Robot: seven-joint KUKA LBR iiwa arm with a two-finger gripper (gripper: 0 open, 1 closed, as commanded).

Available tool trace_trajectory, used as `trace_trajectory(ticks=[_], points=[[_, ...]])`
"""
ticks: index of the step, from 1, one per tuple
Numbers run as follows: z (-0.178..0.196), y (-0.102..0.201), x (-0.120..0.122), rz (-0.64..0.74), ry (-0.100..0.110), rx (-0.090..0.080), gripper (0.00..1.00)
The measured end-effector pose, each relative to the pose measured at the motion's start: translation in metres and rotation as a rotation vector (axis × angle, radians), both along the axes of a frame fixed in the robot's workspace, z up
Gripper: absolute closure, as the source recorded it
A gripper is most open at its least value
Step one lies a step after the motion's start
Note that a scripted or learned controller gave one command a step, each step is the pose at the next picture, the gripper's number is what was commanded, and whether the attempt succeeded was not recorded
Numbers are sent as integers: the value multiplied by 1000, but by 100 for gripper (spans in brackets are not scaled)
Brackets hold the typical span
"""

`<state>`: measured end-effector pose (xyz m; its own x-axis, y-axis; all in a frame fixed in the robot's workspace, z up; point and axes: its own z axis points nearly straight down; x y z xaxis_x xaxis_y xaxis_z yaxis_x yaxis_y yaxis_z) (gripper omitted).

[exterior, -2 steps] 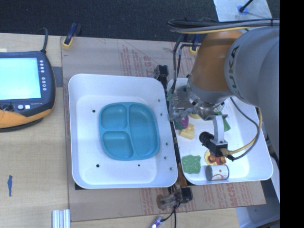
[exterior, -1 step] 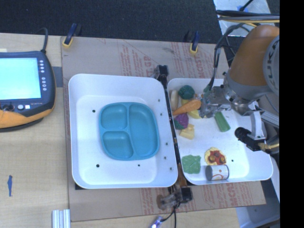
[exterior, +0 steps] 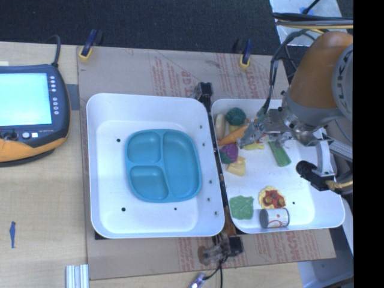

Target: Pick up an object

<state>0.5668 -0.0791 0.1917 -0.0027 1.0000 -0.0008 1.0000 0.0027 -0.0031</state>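
Orange-banded arm [exterior: 318, 71] hangs low over the right bin [exterior: 312, 215], gripper [exterior: 259, 131] beside the toy carrot [exterior: 233, 135] and green stick [exterior: 279, 153], seemingly lining up a grab. Whether it's spread or pinching, can't tell. Blue tray [exterior: 163, 165] sits alone in the left bin [exterior: 102, 161].

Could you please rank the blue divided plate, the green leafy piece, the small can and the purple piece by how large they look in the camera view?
1. Blue divided plate, by far.
2. Green leafy piece and small can: too alike to separate.
3. Purple piece, smallest.
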Motion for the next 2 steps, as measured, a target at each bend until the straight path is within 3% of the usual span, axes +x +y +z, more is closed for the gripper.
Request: trace_trajectory(ticks=[1, 2], points=[[-69, -24, 48, 2, 3, 0, 0], [-98, -29, 81, -13, 52, 4, 0]])
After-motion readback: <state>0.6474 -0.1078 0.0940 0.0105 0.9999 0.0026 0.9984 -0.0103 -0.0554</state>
